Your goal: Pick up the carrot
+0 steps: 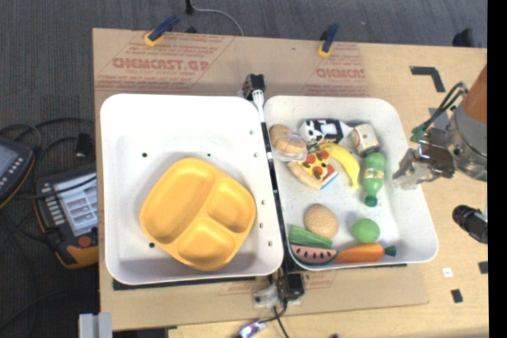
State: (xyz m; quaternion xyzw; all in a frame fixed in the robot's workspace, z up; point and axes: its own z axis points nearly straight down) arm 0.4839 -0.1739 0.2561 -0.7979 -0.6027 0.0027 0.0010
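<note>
The carrot (363, 253), orange with a green tip, lies flat along the front edge of the right bin (412, 206), just right of a watermelon slice (310, 253). My gripper (413, 164) hangs at the right bin's right rim, well above and to the right of the carrot. Nothing shows between its fingers.
The right bin also holds a banana (342, 161), a pizza slice (317, 168), a green bottle (372, 176), a lime (365, 230), a brown egg-shaped thing (320, 220), a cow-print toy (323, 128) and a small can (364, 139). A yellow divided plate (198, 211) lies in the left bin (127, 131).
</note>
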